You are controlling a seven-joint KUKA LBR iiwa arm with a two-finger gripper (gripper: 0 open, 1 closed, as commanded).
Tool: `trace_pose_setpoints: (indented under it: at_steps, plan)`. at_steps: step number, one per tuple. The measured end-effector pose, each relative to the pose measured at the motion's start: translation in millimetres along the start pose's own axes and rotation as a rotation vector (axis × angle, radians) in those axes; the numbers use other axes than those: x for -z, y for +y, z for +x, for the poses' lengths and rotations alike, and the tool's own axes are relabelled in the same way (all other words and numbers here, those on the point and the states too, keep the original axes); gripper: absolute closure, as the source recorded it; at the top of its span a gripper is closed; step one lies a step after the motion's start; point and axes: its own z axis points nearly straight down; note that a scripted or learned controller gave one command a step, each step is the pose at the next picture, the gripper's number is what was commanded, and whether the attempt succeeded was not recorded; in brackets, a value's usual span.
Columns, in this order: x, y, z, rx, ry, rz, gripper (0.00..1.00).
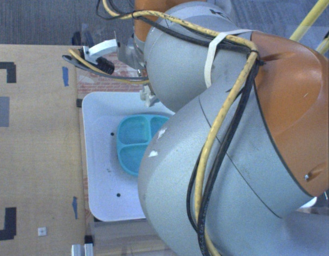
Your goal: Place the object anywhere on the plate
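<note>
- Grey arm [228, 143] with orange band, close to camera, covering the right and middle.
- Blue divided plate [133, 143] in white bin [97, 159], partly hidden behind arm.
- Gripper and object hidden; finger state impossible to tell.
- Brown bench [36, 143] at left.

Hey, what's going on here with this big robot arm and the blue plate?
A grey and orange robot arm is leaning over a shallow white bin, blocking much of the camera view. In the bin lies a blue divided plate, partly hidden behind the arm. The compartments that show hold nothing. The arm's wrist end sits near the bin's upper edge, with yellow and black cables beside it. The view does not show any object being carried.
</note>
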Motion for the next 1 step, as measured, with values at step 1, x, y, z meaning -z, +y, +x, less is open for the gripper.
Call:
trace_pose_setpoints:
  at_steps: [1]
  plan:
    - [-127.3, -5.7, -8.5, 0.102, -0.004, 0.000, 1.00]
